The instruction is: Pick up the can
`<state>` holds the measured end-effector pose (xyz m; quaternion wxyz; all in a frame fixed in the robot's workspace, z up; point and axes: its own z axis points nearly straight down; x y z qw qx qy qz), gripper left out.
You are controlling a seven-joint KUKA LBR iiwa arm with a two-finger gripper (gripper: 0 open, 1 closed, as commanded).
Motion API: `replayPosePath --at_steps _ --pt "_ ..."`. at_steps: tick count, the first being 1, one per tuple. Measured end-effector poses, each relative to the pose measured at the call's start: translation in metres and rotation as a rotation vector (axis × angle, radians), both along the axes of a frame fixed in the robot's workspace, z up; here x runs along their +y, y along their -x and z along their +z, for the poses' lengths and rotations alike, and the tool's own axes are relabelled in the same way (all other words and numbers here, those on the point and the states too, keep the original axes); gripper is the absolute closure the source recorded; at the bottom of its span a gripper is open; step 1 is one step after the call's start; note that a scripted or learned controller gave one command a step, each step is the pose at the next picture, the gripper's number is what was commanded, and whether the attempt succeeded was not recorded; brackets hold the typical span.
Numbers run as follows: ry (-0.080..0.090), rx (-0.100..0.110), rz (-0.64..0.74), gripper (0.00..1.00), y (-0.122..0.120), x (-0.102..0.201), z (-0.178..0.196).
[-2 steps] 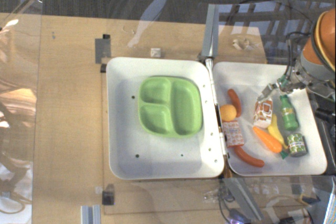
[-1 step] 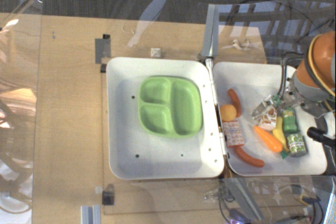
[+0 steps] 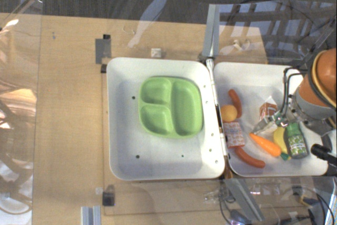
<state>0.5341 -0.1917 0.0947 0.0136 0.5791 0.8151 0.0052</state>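
The can, red and white, lies in the right bin near its middle. My gripper hangs low over the bin, just in front of and to the right of the can and close to it. It comes down from the grey wrist under the orange band at the right edge. Whether the gripper touches the can is unclear. Its metal tip sits between the can, a carrot and a yellow piece of fruit.
The right bin also holds an orange carrot, two sausages, an orange ball, a snack packet, a yellow fruit and a green bottle. A green divided plate lies in the left bin.
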Motion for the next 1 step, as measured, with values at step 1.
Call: replayPosePath --at_steps 1 --pt "-0.005 0.018 -0.004 0.0 0.004 -0.0144 0.0435"
